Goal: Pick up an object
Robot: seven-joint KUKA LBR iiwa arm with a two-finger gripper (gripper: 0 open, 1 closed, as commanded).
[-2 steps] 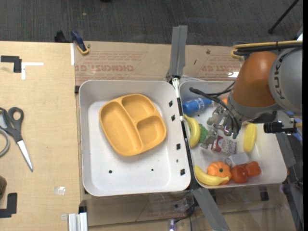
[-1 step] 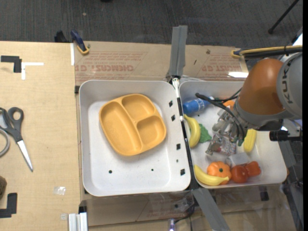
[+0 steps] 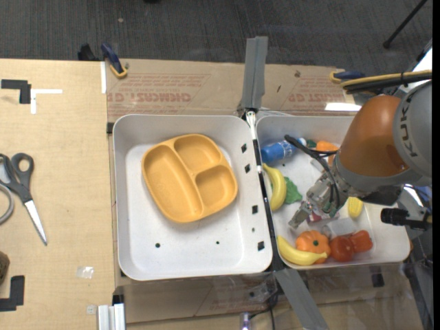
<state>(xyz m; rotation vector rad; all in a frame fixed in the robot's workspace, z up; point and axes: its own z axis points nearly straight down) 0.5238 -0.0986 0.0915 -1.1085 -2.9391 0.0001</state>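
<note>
A grey arm's pincer (image 3: 311, 208) hangs low in the right bin (image 3: 385, 253), seemingly part-open and holding nothing, just above an orange pumpkin toy (image 3: 313, 241) near the bin's front edge; next it must descend and close.

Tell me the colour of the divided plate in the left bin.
Yellow-orange, plain, seen clearly in the camera view: divided plate.

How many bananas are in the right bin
2: one banana lies along the right bin's left wall, the other banana sits at its front edge beside the orange pumpkin. The arm may hide more.
</note>
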